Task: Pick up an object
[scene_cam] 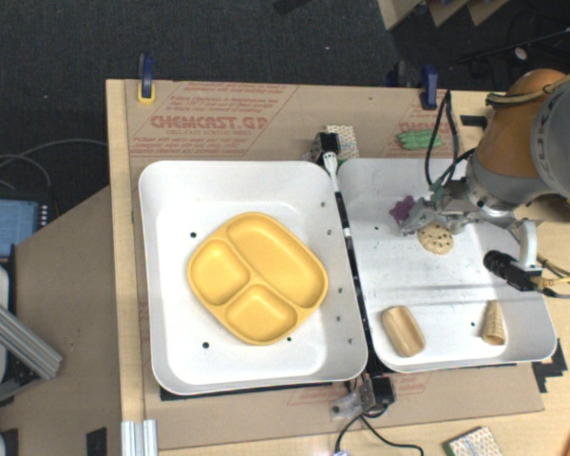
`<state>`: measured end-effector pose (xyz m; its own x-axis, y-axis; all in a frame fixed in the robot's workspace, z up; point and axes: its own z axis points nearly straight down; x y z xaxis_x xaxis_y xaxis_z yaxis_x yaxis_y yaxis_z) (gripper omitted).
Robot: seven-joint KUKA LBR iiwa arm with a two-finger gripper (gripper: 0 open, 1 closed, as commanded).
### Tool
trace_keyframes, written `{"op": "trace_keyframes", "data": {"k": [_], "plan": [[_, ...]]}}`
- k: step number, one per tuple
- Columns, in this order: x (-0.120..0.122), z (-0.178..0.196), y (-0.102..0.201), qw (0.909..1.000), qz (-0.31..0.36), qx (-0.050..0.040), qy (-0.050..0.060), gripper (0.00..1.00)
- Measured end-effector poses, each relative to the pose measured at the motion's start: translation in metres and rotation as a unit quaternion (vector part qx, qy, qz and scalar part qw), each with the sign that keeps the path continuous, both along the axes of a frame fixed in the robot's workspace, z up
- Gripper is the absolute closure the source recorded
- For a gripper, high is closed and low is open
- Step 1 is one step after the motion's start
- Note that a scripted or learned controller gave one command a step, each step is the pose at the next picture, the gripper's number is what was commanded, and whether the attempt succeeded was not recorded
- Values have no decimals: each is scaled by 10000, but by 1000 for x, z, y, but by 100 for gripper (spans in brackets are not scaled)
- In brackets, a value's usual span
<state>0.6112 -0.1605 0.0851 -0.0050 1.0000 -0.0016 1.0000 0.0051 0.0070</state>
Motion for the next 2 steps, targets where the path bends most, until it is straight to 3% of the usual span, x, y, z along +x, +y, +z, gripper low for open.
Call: {"op": "trace_keyframes", "data": {"k": [1, 2], "plan": [[58, 0, 11, 10000, -7, -2, -7, 0], [-34, -1, -45, 10000, -67, 5, 72, 0]]}}
